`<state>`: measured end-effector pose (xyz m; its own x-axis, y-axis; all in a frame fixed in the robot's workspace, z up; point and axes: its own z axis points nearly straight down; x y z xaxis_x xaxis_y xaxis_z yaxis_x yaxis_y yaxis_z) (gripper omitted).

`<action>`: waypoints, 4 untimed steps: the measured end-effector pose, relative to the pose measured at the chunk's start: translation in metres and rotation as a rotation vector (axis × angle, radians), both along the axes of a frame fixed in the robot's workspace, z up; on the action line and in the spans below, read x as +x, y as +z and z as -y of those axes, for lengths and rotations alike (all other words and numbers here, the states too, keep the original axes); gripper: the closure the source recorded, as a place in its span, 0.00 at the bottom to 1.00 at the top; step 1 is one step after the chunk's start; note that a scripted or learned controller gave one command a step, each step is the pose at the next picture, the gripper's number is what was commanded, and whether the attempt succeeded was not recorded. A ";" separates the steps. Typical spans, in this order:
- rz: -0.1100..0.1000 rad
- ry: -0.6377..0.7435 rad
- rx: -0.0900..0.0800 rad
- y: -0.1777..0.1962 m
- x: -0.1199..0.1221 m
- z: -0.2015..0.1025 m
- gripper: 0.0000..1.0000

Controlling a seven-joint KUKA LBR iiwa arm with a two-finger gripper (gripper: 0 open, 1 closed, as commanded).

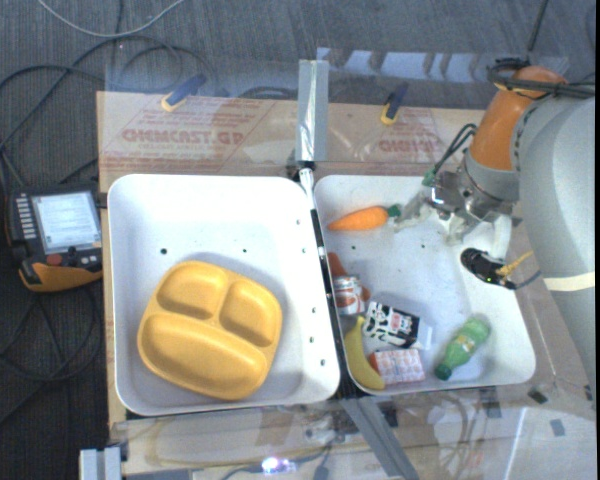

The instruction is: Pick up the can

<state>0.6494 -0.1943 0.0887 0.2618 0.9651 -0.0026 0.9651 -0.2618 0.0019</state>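
End effector (pixel 450 208) sits over the right bin's (pixel 500 368) upper right area, just right of the carrot (pixel 358 219); can't tell whether it is released or clenched, and nothing shows in it. Can (pixel 347 294) lies against the right bin's left wall (near the divider), touching the black-and-white carton (pixel 391 324), well apart from the end effector. Banana (pixel 360 358) and green bottle (pixel 462 347) lie nearer the front. Left bin (pixel 140 208) holds a yellow tray (pixel 210 329).

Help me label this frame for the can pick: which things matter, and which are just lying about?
Job: can; gripper.
Lying about: carrot; banana; green bottle; black-and-white carton; yellow divided tray.
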 end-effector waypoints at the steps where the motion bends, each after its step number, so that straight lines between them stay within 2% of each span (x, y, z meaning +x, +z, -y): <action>1: -0.001 -0.015 0.009 0.010 -0.025 0.012 0.00; 2: -0.035 0.006 0.019 0.002 0.012 0.012 0.00; 3: -0.012 -0.057 0.016 0.002 0.022 0.010 0.00; 4: -0.003 -0.015 0.002 0.055 0.019 -0.060 0.00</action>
